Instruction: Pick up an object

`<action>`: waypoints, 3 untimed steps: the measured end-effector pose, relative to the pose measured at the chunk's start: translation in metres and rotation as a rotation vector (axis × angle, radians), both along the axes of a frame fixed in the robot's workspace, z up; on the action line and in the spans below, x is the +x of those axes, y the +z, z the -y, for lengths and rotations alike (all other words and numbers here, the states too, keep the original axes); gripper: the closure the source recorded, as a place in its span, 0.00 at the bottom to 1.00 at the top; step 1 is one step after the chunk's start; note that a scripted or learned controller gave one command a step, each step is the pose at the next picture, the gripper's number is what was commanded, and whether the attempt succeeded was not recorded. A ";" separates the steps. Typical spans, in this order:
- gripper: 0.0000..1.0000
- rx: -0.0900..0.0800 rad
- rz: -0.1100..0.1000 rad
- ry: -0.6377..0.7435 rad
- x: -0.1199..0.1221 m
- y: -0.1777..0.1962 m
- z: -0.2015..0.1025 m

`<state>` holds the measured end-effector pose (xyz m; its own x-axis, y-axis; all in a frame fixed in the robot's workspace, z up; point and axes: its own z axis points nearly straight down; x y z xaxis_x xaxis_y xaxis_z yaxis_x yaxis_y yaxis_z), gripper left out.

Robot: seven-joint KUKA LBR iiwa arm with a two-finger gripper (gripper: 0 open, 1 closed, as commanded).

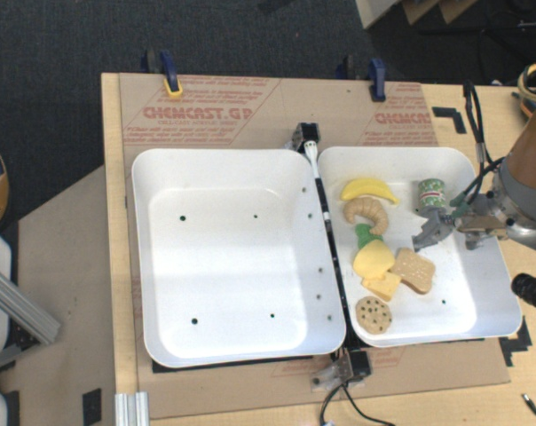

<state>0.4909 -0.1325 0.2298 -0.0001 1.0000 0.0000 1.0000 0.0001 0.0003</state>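
Where the right bin [463, 162] holds its cluster of toy food, a small green can with a white label [430, 194] stands near the far right corner, apart from the rest. To its left lie a yellow banana [369, 189] and, touching it just below, a tan croissant [366, 211]. Closer to the camera sit a green piece [366, 235], a yellow rounded piece [373, 258] over a yellow cheese wedge [383, 285], a slice of toast [415, 271] touching them on the right, and a chocolate-chip cookie [373, 314] nearest the front rim. The left bin [153, 264] lies alongside, with a black strip between the two. The gripper [432, 231] reaches in from the right, low over the bin floor, just below the can and just above the toast; nothing shows between its fingers, and whether they are spread or closed cannot be told.
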 end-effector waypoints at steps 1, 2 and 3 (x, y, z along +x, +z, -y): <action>0.00 0.003 -0.007 0.004 0.020 -0.090 -0.038; 1.00 0.000 0.001 -0.001 0.020 -0.075 -0.036; 1.00 0.006 0.018 0.017 -0.011 0.098 -0.184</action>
